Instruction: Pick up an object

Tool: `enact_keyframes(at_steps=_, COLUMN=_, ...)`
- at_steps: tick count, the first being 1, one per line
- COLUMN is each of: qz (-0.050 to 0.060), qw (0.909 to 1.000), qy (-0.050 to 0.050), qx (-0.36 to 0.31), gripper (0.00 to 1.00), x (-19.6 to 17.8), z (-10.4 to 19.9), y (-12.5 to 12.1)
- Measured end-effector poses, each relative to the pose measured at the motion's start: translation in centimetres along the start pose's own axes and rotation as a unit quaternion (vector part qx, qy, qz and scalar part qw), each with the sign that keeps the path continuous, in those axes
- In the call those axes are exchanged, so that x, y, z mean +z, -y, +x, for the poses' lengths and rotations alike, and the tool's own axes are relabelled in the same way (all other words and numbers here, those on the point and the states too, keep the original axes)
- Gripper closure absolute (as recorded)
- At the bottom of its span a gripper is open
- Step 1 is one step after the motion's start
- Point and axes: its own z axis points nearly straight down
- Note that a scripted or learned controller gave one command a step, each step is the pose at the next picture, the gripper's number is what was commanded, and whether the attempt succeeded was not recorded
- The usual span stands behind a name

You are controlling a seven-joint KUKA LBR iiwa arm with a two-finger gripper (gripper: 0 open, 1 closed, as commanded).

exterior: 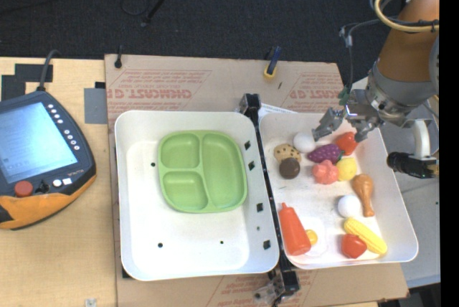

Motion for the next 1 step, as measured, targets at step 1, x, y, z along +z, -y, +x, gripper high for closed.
enact_keyframes(at_steps=1, qz=0.0, qw=1.0, qy=0.0, qx=-0.001, gripper=0.0, x=4.44, z=-0.1, y=0.29)
